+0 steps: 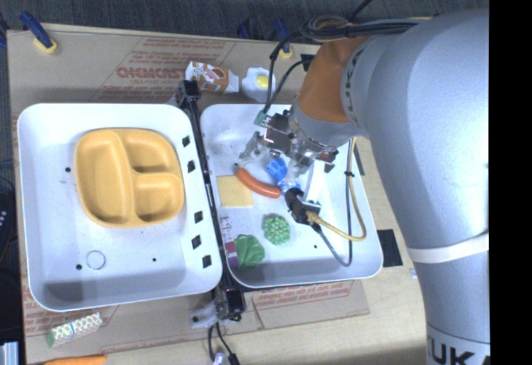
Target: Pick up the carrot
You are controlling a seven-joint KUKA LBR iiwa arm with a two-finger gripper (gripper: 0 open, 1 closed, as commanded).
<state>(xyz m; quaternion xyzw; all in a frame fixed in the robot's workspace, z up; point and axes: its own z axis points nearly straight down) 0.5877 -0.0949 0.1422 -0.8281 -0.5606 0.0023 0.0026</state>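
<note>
The carrot (258, 183), a smooth orange rod, lies in the right bin (359, 259), touching the far edge of a flat yellow square (235, 192). The gripper (278, 157) hangs just beyond it (finger state cannot be told). A bumpy green ball (277, 229) and a leafy piece (248, 250) lie nearer. The left bin (50, 214) holds a glossy yellow tray (129, 175).

yellow divided tray (129, 176), green broccoli (277, 229), cheese slice (235, 191)
</note>
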